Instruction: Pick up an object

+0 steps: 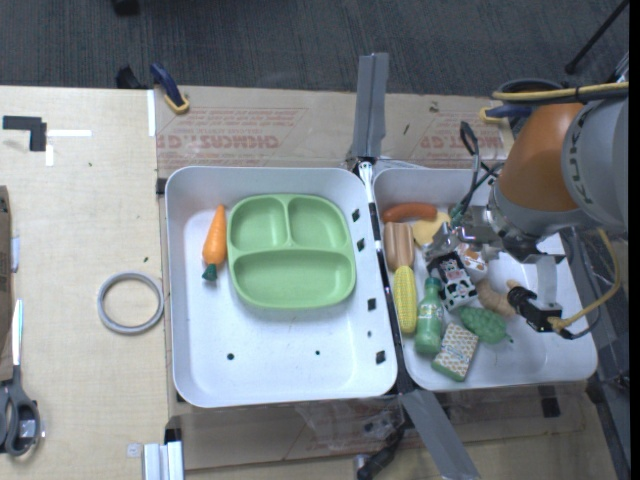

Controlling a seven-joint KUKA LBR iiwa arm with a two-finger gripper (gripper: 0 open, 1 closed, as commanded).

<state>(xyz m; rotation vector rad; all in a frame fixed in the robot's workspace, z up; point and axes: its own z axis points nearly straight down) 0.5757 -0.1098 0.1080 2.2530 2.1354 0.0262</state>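
Observation:
The right bin (520, 368) holds a heap of toy food: a red sausage (410, 211), a hot dog bun (399, 244), a corn cob (405, 299), a green bottle (430, 318), a speckled sponge block (455, 351), a green leafy piece (484, 323) and a black-and-white cow-pattern item (458, 288). My gripper (452, 260) reaches down into this heap from the right, just above the cow-pattern item. The left bin (200, 348) holds a green divided plate (292, 250) and a toy carrot (214, 238) to its left.
A grey ring (131, 301) lies on the wooden bench left of the bins. Scissors (18, 408) sit at the far left edge. A metal divider (370, 108) runs between the bins. Cables (560, 318) hang from the wrist over the right bin.

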